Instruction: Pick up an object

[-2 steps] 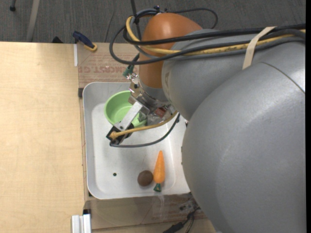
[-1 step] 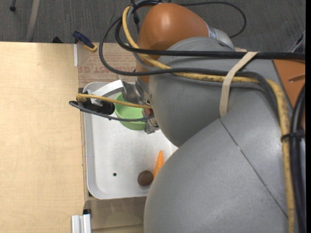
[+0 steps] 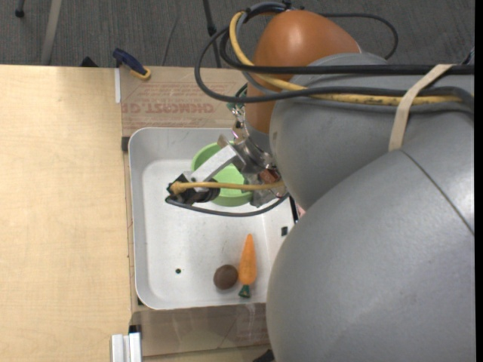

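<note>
White bin (image 3: 151, 225): one carrot (image 3: 247, 259), one brown ball (image 3: 225, 277)

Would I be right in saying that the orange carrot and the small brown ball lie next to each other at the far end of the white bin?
Not quite: the camera view shows the carrot and brown ball side by side at the near end of the white bin.

The light wooden table (image 3: 53, 202) lies left of the white bin (image 3: 139, 225). Behind the bin sits printed cardboard (image 3: 173, 100), with what may be a blue clamp (image 3: 130, 62) at its far left corner.

Overhead, slanted — near white bin (image 3: 151, 225)
</note>
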Tool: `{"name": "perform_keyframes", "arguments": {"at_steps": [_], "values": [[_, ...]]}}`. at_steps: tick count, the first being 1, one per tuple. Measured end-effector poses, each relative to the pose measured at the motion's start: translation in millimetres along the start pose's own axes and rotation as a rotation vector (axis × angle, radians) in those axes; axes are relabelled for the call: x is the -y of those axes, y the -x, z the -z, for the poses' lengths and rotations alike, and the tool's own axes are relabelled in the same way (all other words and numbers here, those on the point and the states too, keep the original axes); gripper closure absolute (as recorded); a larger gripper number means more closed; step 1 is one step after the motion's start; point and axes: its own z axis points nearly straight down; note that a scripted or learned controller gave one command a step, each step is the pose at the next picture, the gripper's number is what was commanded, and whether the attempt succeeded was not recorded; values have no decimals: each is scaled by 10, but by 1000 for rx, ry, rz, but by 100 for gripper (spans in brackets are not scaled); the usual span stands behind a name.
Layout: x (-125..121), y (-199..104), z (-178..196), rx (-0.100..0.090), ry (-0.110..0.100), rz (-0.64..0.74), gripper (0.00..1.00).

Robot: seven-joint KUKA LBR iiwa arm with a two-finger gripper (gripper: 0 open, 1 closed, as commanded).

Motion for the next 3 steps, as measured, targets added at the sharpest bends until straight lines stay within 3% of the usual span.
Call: {"name": "perform_keyframes", "arguments": {"at_steps": [1, 2, 3], "values": [[545, 79, 132, 0, 0, 356, 100], [534, 85, 456, -1, 2, 742, 100], [150, 41, 45, 0, 0, 1102, 100]]}}
